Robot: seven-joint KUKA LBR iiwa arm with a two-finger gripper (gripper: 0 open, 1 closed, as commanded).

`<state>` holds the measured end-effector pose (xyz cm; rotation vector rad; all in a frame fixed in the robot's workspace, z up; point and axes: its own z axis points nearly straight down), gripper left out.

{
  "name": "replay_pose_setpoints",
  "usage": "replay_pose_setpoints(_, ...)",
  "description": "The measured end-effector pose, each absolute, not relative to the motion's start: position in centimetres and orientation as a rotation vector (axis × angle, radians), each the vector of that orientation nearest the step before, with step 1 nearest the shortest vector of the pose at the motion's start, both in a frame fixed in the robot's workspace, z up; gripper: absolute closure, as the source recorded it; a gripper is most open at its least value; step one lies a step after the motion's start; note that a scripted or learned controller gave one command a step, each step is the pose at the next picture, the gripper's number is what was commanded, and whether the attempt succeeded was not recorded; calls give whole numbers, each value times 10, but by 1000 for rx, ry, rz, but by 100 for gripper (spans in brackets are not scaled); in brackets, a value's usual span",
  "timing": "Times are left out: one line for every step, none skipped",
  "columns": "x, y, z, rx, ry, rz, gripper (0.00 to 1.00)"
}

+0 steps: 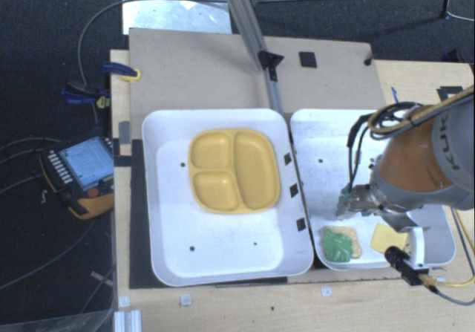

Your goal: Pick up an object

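Down on the table [223, 63], two shallow white plastic bins sit side by side. Left bin [167, 249] carries a yellow three-compartment plastic tray [234, 170] near its far edge. Right bin [319, 145] holds a green leafy toy on a tan slice [340, 243] at its near edge, close to the near-left corner, and a pale yellow flat wedge [387, 237] just beside it toward the right. The grey and orange arm [415, 160] reaches low over this bin, its tool [349, 200] just above the green toy; whether the tool is released or clenched cannot be told.
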<state>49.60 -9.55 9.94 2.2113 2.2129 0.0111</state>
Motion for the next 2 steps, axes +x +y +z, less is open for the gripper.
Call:
replay_pose_setpoints(499, -105, 159, 2214, 2221, 5, 100)
replay_pose_setpoints(497, -113, 218, 2213, 2221, 6, 100)
